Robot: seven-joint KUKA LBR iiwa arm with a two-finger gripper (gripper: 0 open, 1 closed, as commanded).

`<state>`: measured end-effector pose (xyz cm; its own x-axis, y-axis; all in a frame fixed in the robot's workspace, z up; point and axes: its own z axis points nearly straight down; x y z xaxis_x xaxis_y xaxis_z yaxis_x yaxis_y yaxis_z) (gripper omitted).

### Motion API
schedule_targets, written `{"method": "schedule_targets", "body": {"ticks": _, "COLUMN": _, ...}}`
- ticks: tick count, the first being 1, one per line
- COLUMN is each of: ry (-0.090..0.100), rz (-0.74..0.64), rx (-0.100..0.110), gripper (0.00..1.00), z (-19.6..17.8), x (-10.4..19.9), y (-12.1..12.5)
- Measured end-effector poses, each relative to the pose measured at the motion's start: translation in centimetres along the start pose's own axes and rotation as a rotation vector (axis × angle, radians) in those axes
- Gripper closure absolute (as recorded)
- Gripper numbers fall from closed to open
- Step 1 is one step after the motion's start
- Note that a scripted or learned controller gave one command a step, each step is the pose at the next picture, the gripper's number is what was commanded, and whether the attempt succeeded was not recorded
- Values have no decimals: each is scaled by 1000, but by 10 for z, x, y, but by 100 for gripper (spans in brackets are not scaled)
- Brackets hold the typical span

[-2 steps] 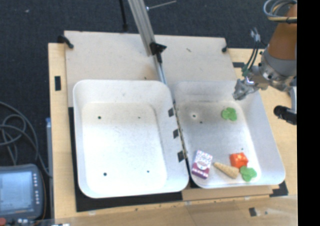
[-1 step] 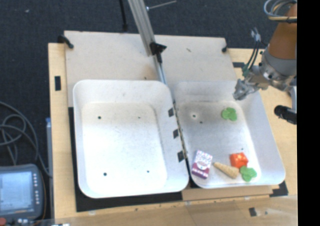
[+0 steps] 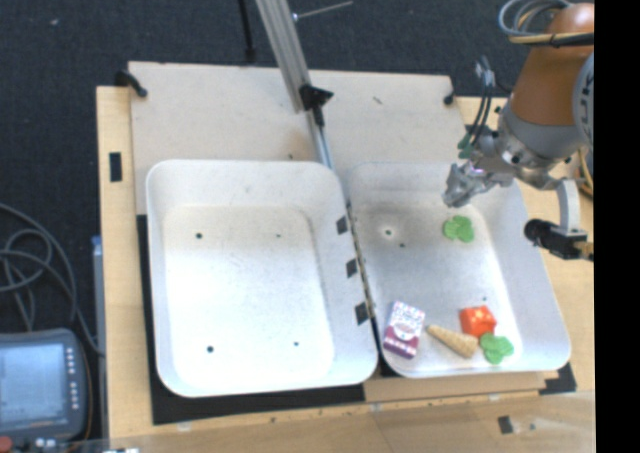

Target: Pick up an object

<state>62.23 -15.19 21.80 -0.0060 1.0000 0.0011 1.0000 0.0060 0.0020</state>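
**Arm poised above the green piece in the right bin**

The bench carries two white bins side by side, so one can feed the other; the left bin lies along the bench's left side; the right bin holds every loose item. The arm leans in over that bin's far right corner, placing the gripper just above and beside a small green piece near the far edge; that piece looks the likely target, being apart from the rest. How its tips stand I cannot tell. Along the near edge sit a purple-and-white carton, a cone, a red block and a second green piece, bunched close, which would make a clean grasp harder.
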Motion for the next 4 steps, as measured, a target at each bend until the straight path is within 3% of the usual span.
{"method": "schedule_targets", "body": {"ticks": 2, "ry": 0, "rz": 0, "rx": 2, "gripper": 100, "z": -4, "x": 102, "y": -49}}
{"method": "schedule_targets", "body": {"ticks": 4, "ry": 0, "rz": 0, "rx": 2, "gripper": 100, "z": -10, "x": 182, "y": -87}}
